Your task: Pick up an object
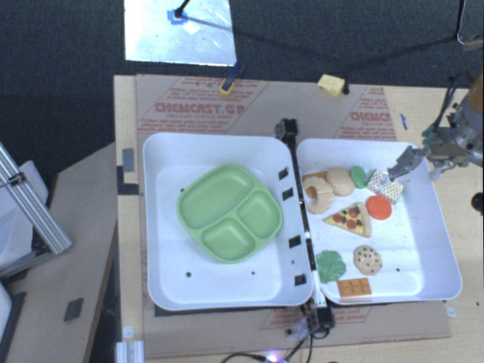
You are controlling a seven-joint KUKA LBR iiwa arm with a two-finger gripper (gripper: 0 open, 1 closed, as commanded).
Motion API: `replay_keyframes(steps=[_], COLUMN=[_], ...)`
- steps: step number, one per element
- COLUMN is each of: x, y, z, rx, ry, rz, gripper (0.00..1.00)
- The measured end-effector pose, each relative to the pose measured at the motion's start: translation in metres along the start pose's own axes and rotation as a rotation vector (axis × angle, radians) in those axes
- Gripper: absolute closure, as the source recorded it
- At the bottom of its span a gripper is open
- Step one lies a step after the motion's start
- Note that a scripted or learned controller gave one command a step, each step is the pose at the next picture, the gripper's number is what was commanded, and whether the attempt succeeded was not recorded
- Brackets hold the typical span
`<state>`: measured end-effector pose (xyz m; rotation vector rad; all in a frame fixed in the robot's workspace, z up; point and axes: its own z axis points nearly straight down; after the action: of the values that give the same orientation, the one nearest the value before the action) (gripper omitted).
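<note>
The right bin (435,237) holds several toy foods: a tan bun (340,180), a small green piece (358,175), a dotted white block (386,187), a red disc (379,207), a pizza slice (349,219), a chip cookie (367,260), a green leaf (330,265) and an orange cracker (354,287). My gripper (420,167) hangs over the bin's upper right corner, just right of the dotted block. It is open, and nothing sits between its fingers. One fingertip (401,167) reaches close to the block.
The left bin (162,278) carries a green divided plate (229,212). A black divider with clips (296,203) runs between the bins. A yellow block (330,85) lies on the cardboard behind the bins. A metal sheet (179,21) lies on the floor beyond.
</note>
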<state>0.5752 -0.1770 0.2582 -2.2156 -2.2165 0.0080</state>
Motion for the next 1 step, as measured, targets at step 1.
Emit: replay_keyframes(steps=[1], x=[0.0005], y=[0.0021], z=[-0.0063], rx=[-0.011], ry=[-0.002], rz=[-0.003], gripper=[0.00])
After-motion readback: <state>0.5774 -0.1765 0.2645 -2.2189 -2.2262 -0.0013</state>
